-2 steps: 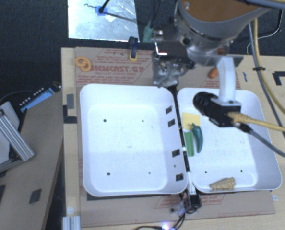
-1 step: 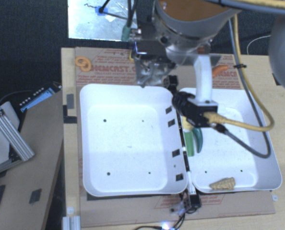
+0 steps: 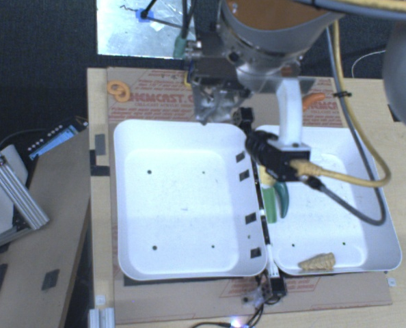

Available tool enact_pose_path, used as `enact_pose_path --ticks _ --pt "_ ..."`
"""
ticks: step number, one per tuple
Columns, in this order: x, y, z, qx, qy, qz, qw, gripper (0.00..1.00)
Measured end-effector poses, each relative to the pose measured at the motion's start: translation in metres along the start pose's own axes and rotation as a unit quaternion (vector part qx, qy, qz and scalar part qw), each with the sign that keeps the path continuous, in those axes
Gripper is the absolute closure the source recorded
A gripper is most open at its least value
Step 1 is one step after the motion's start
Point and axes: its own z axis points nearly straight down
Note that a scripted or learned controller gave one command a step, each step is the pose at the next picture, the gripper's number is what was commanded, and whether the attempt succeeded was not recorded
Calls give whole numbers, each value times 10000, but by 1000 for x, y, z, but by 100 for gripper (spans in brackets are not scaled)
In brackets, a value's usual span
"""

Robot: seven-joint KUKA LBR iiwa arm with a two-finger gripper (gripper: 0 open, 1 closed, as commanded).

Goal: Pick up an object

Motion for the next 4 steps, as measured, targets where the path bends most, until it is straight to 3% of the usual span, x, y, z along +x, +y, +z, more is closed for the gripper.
enact_pose_path --ticks 4 --pt "0 0 0 1 1 7 10000 100"
